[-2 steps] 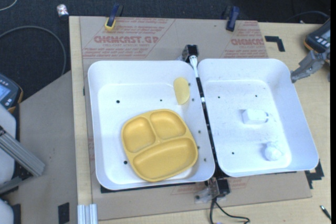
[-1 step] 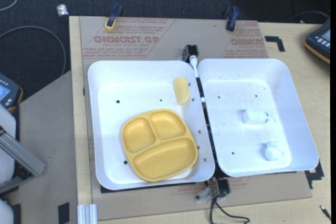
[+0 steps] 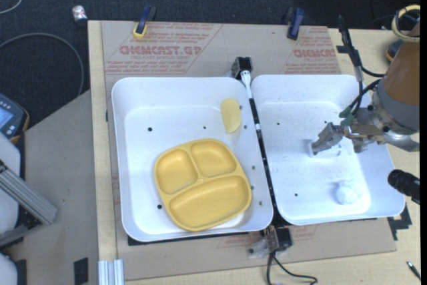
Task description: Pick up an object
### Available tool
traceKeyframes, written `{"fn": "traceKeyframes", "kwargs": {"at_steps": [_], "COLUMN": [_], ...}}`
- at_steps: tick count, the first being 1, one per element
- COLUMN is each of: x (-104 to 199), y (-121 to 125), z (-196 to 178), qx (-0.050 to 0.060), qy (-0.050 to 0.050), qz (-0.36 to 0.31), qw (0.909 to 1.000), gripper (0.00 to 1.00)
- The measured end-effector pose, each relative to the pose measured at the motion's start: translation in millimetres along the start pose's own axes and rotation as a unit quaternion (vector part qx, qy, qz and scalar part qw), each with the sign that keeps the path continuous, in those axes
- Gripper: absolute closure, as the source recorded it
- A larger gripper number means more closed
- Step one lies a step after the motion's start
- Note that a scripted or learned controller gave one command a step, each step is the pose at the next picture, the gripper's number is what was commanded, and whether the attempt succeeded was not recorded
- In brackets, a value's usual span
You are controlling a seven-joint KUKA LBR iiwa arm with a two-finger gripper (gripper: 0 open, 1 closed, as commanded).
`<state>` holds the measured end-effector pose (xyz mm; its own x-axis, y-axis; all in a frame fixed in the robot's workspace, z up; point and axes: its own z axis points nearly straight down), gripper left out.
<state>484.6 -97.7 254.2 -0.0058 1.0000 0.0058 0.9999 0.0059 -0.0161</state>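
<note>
Nearest target: a small white crumpled ball, maybe paper or foam [image 3: 347, 193], lying in the right shallow white bin [image 3: 293, 93] toward its near right corner.
Feel, by my guess: very light and soft, likely to squash or roll; best pinched across its middle from straight above.
Hand: the grey two-finger hand [image 3: 325, 143] hovers low over the right bin's floor, apart from the ball; I cannot tell from here how its tips are set, and nothing shows between them.
Other choices: a yellow plastic three-part tray [image 3: 202, 184] and a small pale yellow flat piece [image 3: 231, 115] in the left white bin [image 3: 127, 163]; the tray looks stiff, wide, awkward.
In the way: nothing lies between hand and ball; the bin's wall close beside the ball may crowd a finger.
Surface: a cardboard-covered surface [image 3: 167, 50] under both bins.
</note>
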Motion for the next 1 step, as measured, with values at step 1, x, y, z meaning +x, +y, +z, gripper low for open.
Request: {"fn": "traceKeyframes", "kwargs": {"at_steps": [1], "x": [-129.8], "y": [-9.3], "z": [-161.8], "qx": [-0.018], "qy": [-0.010], "qz": [0.009], "qw": [0.9997], "gripper": [0.00]}}
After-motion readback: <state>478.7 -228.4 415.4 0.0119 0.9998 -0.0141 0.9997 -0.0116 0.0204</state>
